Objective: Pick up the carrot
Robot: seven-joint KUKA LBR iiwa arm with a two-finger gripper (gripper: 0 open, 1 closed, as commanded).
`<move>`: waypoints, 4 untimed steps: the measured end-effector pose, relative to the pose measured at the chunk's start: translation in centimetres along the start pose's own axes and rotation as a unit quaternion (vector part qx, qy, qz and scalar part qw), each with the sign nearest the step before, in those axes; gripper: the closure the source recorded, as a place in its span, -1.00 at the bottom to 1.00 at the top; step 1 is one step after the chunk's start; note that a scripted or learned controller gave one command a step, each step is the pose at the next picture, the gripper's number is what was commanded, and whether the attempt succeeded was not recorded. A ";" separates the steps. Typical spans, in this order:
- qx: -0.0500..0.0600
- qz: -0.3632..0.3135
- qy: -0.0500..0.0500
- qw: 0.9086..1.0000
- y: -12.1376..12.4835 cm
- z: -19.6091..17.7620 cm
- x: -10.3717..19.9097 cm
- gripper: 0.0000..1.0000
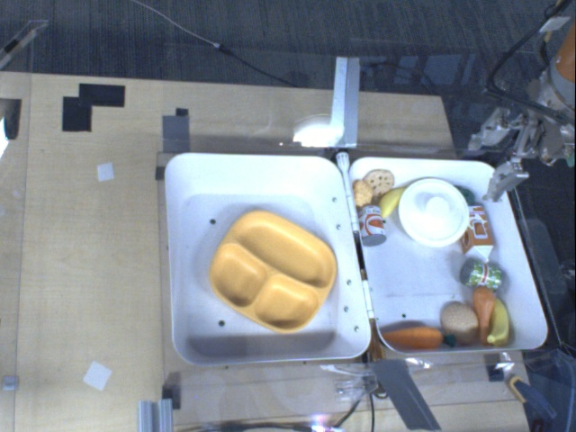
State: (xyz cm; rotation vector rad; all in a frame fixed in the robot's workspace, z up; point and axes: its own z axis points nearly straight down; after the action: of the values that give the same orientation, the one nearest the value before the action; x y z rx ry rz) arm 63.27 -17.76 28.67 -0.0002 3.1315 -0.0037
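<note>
The carrot point(484, 310) is a short orange tapered piece near the front right corner of the right bin point(405, 277). It lies between a brown round bun point(459, 319) and a yellow banana point(499, 323). A green can point(481, 274) touches its far end. My gripper point(509, 158) hangs at the bin's far right corner, above the rim and well behind the carrot. Nothing is visibly held in it.
A longer orange piece point(414, 337) lies along the front wall. A white bowl point(435, 211), a small carton point(477, 229), cookies point(373, 185) and a small can point(373, 225) crowd the far half. The left bin point(189, 241) holds a yellow sectioned tray point(272, 268).
</note>
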 end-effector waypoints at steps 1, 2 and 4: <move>-0.002 -0.125 0.004 0.992 -2.2 13.7 7.5 -1.00; 0.000 -0.039 -0.003 0.999 1.5 19.6 12.2 -1.00; 0.002 0.069 -0.016 0.998 -2.7 18.7 12.5 -1.00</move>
State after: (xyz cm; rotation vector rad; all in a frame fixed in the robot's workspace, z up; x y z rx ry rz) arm 51.00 -20.49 9.89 0.2126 3.0918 -0.0096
